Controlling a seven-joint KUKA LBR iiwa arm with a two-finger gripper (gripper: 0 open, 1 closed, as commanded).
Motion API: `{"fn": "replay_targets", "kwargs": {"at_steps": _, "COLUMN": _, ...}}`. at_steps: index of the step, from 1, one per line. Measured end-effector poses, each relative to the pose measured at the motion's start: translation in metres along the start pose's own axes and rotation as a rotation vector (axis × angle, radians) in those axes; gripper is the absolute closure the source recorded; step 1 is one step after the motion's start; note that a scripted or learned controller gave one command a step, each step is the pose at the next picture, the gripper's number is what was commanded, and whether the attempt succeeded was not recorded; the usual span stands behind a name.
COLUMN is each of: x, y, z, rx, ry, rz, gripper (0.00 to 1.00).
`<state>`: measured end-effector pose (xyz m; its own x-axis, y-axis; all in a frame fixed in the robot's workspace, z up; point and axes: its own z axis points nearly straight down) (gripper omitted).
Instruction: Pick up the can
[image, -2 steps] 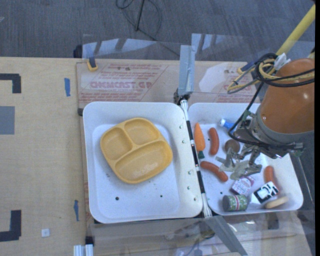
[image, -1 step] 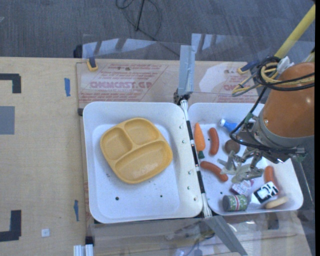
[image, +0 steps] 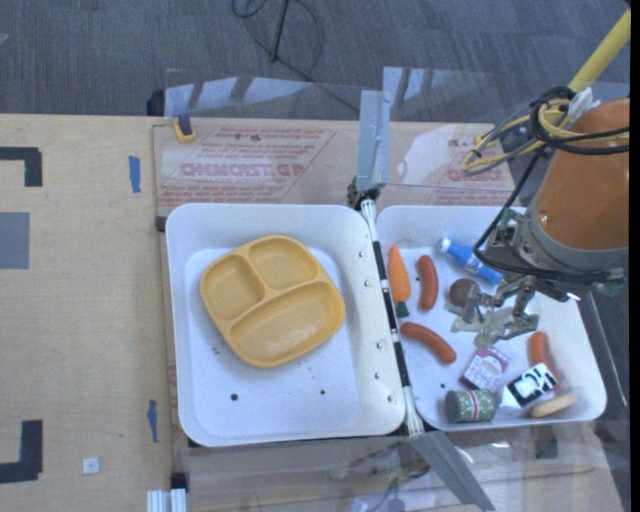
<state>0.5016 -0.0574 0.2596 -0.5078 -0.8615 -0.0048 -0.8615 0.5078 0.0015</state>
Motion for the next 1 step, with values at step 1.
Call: {"fn": "replay_targets", "kwargs": {"at_steps": 1, "x": -0.0096, "y": 0.0297, "z": 0.0131, "rx": -0.003, "ry": 0.002, "rz": 0.017, "gripper": 1.00}}
